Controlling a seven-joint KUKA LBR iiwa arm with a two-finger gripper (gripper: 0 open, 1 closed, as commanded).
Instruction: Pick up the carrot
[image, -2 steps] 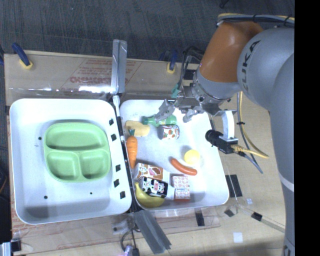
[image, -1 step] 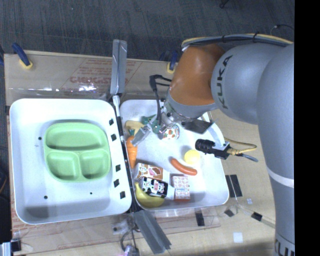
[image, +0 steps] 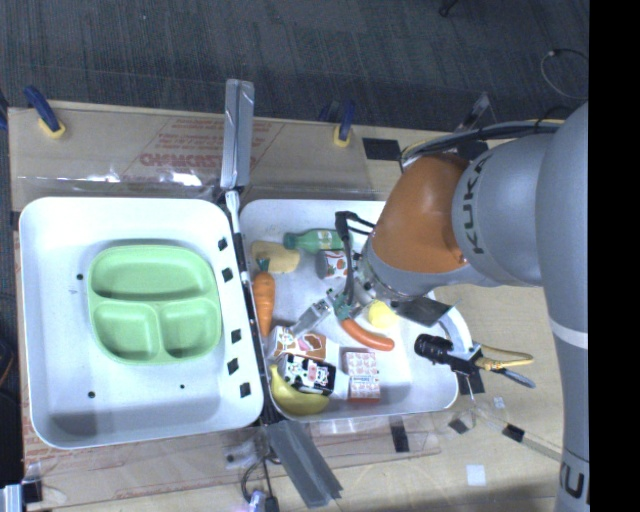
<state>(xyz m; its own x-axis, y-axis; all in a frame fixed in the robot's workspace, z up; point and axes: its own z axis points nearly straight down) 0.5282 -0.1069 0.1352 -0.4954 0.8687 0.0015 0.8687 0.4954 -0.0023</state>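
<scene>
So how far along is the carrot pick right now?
Done: the gripper is down inside the right bin. In hand: nothing that I can see; it sits above the hot dog, not the target. Left: the carrot lies untouched along the bin's left wall, so the grasp and lift remain.

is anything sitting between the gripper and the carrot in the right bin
Nothing visible does. The carrot lies against the right bin's left wall, and the gripper hangs to its right over bare bin floor. The sausage lies on the gripper's other side.

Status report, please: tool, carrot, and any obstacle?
Tool low in right bin, fingers unclear. Carrot lies free at bin's left wall. Hot dog and small cartons crowd nearby.
</scene>
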